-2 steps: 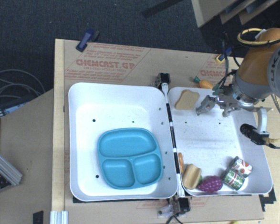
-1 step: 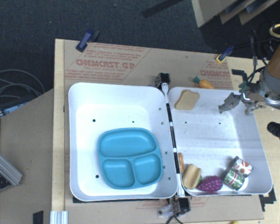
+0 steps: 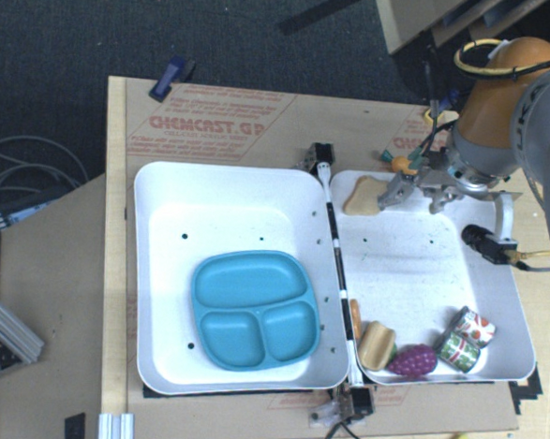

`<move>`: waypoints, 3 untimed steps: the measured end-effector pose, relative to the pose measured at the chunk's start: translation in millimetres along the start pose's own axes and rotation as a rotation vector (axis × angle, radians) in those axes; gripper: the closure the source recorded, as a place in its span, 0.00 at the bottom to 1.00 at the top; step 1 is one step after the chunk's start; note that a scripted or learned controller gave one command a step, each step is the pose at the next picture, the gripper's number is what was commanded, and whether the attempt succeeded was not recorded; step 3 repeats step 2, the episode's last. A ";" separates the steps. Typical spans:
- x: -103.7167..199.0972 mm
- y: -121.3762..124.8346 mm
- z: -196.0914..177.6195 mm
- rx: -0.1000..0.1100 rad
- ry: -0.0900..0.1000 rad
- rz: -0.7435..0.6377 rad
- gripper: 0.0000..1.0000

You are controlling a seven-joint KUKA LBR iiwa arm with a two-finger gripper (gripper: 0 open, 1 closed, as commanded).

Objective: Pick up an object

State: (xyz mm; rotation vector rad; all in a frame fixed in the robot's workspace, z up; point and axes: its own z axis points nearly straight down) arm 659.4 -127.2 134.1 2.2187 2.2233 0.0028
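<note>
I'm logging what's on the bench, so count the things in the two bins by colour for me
Blue: 1, the divided plate in the left bin
Tan: 2, a bread piece and a bread roll in the right bin
Purple: 1, the grapes
Red, white and green: 1, the can
Orange: 1, a thin stick by the divider; I can't tell what it is
Total: 6

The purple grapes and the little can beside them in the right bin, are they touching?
Cannot tell. In the camera view the purple grapes and the can sit so close that neither contact nor a gap shows plainly.
</note>
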 end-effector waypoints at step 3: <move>-37.8 -40.0 -4.3 0.002 0.000 0.001 0.00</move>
